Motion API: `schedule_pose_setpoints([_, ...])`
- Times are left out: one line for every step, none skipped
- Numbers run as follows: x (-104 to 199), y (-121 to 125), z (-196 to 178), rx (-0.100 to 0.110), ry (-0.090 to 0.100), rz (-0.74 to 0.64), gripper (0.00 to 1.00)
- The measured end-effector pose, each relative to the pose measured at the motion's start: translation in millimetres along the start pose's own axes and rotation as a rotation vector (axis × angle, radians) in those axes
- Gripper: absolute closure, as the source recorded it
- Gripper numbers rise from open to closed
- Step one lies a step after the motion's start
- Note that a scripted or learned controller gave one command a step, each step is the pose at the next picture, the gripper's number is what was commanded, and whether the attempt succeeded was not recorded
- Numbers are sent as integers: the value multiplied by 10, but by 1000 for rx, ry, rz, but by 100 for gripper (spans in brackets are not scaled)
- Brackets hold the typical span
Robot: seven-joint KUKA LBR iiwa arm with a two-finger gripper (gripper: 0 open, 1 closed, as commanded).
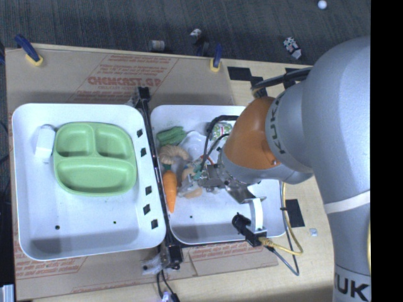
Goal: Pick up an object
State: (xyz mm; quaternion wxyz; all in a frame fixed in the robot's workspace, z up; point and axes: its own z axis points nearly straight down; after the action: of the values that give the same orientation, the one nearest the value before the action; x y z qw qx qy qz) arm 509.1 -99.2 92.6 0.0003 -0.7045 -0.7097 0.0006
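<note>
A cardboard-covered bench [126, 74] carries two white bins. The gripper [200, 176] sits low in the right bin [208, 231] beside a carrot [170, 191]. It is probably touching the clutter, though I cannot tell its grip.

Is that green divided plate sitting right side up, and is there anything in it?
Right side up and empty: the green plate lies flat in the left bin, its three hollows facing up and bare.
</note>
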Motion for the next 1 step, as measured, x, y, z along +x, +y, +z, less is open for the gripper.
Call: schedule_pose_setpoints([4, 3, -96, 2, 0, -6, 100])
